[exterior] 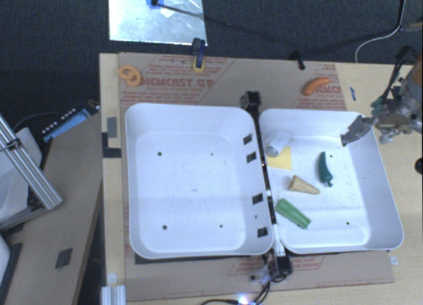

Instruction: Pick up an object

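The right bin (370, 231) holds several small items: a white cylinder (277, 143), a yellow wedge (281, 159), a teal pepper-like piece (324, 168), a tan cone (303, 185) and a green piece (293, 214). My gripper (368, 135) hangs over the bin's far right rim, up and to the right of the teal piece. It is open, with nothing between its fingers. It touches none of the items.
The left bin (192, 184) lies beside the right one, with black clips (252, 158) along the shared edge. An orange sausage toy (316, 86) and a tan ring (130, 75) lie on the board behind the bins. A foil sheet (158, 6) sits farther back.
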